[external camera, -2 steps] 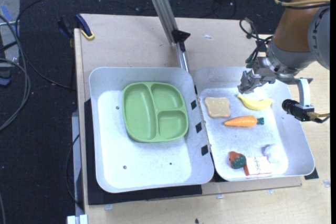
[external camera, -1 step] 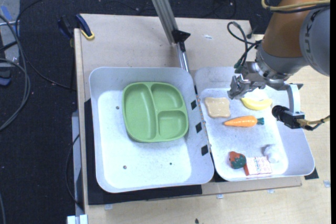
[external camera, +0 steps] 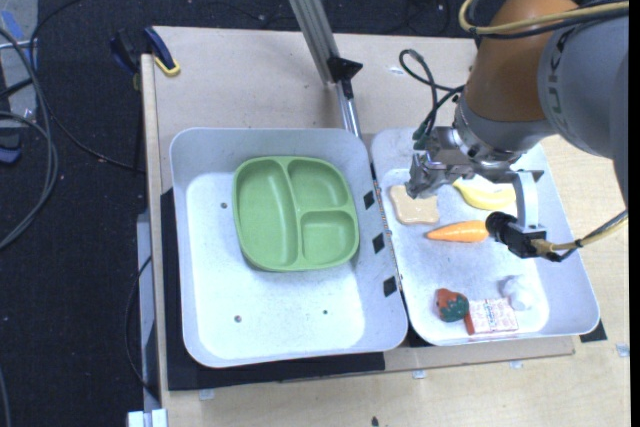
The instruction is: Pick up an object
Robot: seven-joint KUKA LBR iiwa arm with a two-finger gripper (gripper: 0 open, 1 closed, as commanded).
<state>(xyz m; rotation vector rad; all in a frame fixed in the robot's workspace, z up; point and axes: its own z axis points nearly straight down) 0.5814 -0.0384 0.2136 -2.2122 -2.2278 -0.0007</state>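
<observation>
Overhead, the gripper (external camera: 425, 177) is poised at the right bin's (external camera: 575, 300) upper-left corner, touching the toast (external camera: 412, 207); finger state cannot be told. Banana (external camera: 482, 195) and carrot (external camera: 457, 233) crowd alongside.

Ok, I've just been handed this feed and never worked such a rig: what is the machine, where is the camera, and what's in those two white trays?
One fixed camera looks down at a slant on a bench. The grey arm with the orange band reaches in from the picture's right; its gripper hangs over the right bin, just above a piece of toast. I cannot tell whether it is gripping anything.

The right bin also holds a banana, a carrot, a small red and green item, a red and white packet and a pale lump.

The left bin holds a green divided plate.
</observation>
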